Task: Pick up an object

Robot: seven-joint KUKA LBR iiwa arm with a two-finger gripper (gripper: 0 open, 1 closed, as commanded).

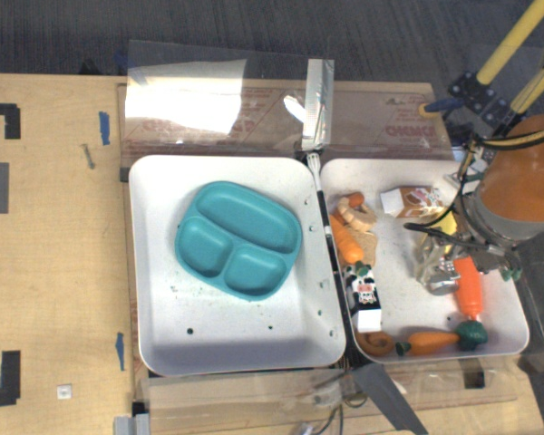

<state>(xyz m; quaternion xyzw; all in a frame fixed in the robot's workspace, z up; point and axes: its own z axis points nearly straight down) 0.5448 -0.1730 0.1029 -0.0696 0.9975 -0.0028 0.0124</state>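
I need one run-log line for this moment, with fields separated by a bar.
phase: reach | gripper: low in right bin, among toys | nearest: orange carrot | held: unclear | left bin: teal divided plate

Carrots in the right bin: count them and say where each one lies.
3 that I can make out. One carrot lies along the bin's left wall, one lies along the near wall, and one sits by the gripper. The arm may hide more.

A pale wooden bench (45, 243) stands on dark grey carpet (254, 16).
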